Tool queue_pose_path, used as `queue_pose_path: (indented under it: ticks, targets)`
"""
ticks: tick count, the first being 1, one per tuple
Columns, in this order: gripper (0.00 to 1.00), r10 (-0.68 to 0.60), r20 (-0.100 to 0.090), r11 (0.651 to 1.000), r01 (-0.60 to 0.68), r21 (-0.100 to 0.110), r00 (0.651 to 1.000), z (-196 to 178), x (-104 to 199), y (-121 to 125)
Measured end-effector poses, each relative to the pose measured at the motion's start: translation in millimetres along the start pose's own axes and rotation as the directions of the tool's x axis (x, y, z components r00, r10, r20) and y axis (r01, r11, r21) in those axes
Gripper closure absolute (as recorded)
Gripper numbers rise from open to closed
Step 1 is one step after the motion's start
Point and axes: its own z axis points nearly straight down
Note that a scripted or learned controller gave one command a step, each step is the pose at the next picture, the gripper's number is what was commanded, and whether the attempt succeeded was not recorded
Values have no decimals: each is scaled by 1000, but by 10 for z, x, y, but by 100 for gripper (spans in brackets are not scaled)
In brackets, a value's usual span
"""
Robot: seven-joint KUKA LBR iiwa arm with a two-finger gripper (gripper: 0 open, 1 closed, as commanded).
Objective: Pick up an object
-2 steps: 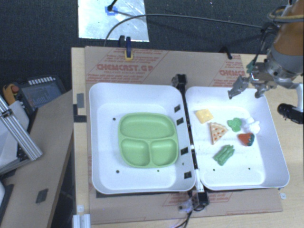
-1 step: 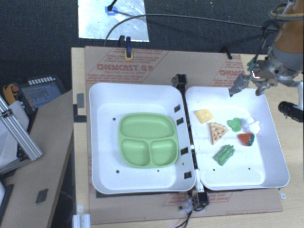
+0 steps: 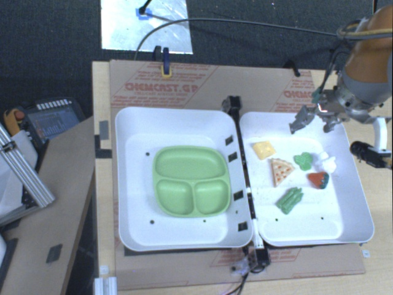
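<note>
One gripper [image 3: 315, 120], fingers spread and grasping nothing, above the right bin [image 3: 350, 226].
Cheese wedge [image 3: 263, 149] lies below-left, well apart.

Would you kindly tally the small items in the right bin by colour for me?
Green: 2, the broccoli-like piece and the long green vegetable
Yellow: 1, the cheese piece
Orange-tan: 1, the pizza slice
Red: 1, the strawberry
White: 1, the small white item
Total: 6

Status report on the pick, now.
Pincer open, empty, above right bin's far edge. Toy foods loose in bin: cheese, pizza slice, strawberry. Nothing blocking.
</note>
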Motion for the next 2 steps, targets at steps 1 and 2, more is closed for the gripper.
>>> queue_pose_path:
  ticks: [1, 2]
  targets:
    - [0, 0, 0, 1000, 0, 1, 1000, 464, -49, 69]
    - [0, 0, 0, 1000, 0, 2, 1000, 920, -130, 69]
